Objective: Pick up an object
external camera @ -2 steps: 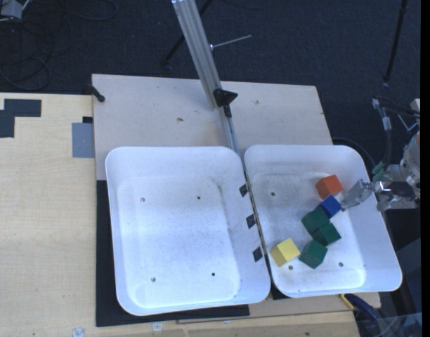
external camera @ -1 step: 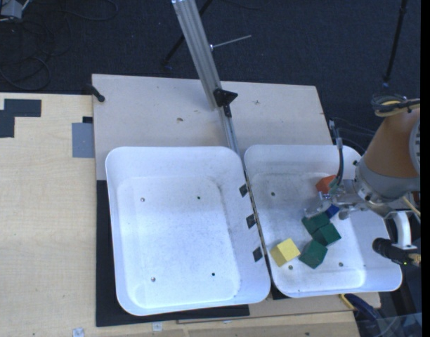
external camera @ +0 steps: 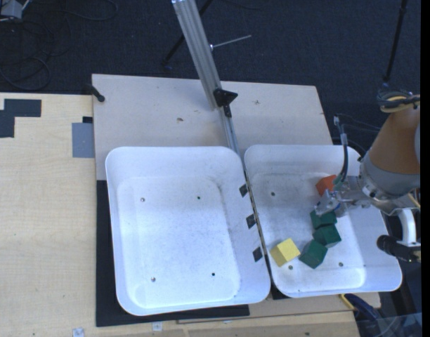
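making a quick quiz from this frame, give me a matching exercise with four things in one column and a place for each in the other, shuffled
Things:
1. yellow block
2. orange object
3. gripper
4. left bin

Places:
A. between the orange object and the green blocks
B. far side of the cluster in the right bin, near the arm
C. beside the right bin, on its left in the camera view
D. near the right bin's left wall, left of the green blocks

Pairs: 1-D, 2-B, 3-A, 4-C
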You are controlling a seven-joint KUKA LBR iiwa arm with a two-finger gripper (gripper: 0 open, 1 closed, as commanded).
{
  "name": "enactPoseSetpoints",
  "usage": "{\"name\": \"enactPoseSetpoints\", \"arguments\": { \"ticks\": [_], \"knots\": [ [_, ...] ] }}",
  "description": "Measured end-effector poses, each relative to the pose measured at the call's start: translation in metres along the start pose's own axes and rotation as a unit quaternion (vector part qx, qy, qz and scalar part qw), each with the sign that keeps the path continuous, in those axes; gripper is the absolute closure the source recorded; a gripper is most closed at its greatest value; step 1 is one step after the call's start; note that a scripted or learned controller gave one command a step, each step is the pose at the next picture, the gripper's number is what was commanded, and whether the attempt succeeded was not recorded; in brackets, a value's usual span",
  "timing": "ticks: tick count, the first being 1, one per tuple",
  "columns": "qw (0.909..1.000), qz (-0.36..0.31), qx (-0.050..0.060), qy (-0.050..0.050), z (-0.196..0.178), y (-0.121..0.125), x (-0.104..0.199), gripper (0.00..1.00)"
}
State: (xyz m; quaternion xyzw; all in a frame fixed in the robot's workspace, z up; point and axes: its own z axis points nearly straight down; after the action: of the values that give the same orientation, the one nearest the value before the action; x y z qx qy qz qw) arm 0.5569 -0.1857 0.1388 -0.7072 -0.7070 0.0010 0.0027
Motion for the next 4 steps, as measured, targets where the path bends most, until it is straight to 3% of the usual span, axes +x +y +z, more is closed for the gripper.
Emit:
{"name": "enactPoseSetpoints", "arguments": {
  "ticks": [1,2,3,4],
  "knots": [
    [1.0000,-0.004,-0.005,0.000,-0.097,0.002,0.086,1.00],
    [1.0000,0.005,-0.004,-0.006,-0.060,-0.002,0.162,1.00],
    [1.0000,0.004,0.001,-0.002,-0.051,-0.050,0.100,1.00],
    [1.0000,0.003,-0.001,-0.001,-0.051,-0.048,0.104,0.00]
  ]
}}
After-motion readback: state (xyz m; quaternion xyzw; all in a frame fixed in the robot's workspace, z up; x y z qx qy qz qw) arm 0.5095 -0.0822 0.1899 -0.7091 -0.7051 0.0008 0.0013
